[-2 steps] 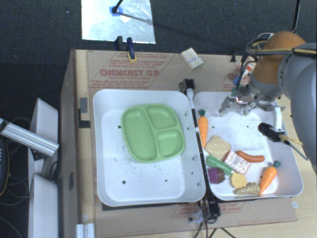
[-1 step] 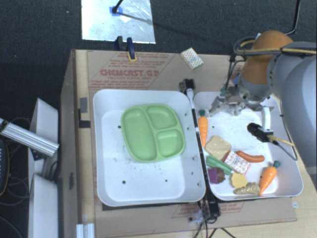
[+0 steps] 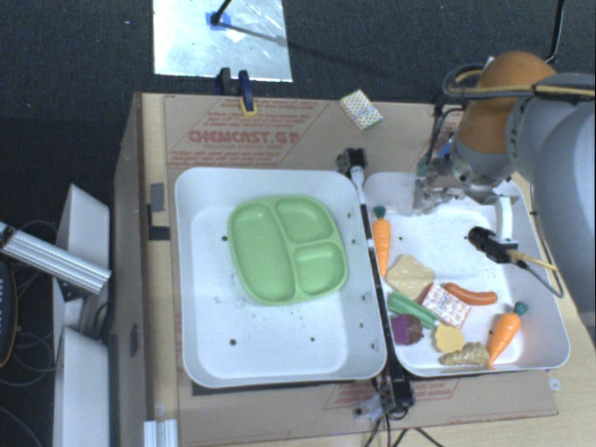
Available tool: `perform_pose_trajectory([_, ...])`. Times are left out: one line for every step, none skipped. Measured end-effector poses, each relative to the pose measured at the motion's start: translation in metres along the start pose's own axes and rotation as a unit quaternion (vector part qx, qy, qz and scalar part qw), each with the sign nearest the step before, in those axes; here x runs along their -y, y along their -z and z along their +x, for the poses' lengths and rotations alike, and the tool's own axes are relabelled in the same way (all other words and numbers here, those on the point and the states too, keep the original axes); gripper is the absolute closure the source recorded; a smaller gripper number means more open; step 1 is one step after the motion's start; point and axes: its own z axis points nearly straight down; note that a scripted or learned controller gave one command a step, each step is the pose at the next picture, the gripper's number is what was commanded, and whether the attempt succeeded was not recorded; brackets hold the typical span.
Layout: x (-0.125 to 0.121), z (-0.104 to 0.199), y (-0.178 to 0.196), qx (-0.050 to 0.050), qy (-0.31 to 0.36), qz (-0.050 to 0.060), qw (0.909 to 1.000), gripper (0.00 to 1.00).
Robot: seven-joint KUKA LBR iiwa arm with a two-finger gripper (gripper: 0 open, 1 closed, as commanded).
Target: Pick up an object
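The right bin (image 3: 549, 343) holds several toy foods. An orange carrot (image 3: 381, 237) lies by its left wall, and a pale wedge (image 3: 410, 275) sits below it. Further forward are a green piece (image 3: 411, 307), a purple piece (image 3: 405, 329), a red-and-white cracker (image 3: 445, 306), a red sausage (image 3: 471, 295), a second carrot (image 3: 504, 332), a yellow piece (image 3: 449, 339) and a knobbly tan piece (image 3: 466, 354). My gripper (image 3: 431, 196) hangs low over the bin's back left corner, apart from all of them and behind the first carrot.
A green divided plate (image 3: 287, 248) lies in the left bin (image 3: 209, 343). A small patterned block (image 3: 360, 109) rests on the bench behind the bins. The divider between the bins (image 3: 371, 259) runs just left of the gripper. The arm (image 3: 549, 147) covers the right bin's back right.
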Motion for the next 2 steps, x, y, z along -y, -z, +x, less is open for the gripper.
perform_pose_trajectory([0.000,0.000,0.000,0.000,0.000,0.000,1.0000,0.00])
perform_pose_trajectory([0.001,0.015,-0.011,0.000,-0.001,0.001,1.0000,0.00])
